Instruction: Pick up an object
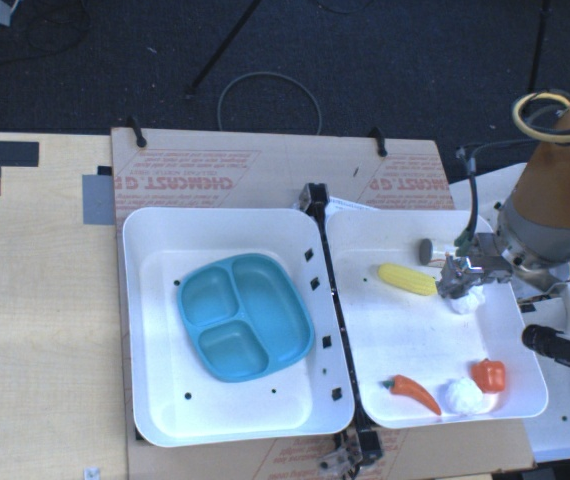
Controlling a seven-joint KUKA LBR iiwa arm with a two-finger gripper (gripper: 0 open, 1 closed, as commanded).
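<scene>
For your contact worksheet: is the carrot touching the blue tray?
Apart. The camera view shows the carrot in the right bin and the blue tray in the left bin, with the divider between them.

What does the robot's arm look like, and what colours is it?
The arm is big and round, coming in from the right. It has a wide orange band on top and a grey ring below that. A yellowish cable loop sits at its top, and a dark cable runs down its side. At the end is a small metal gripper, silver and dark grey.
</scene>
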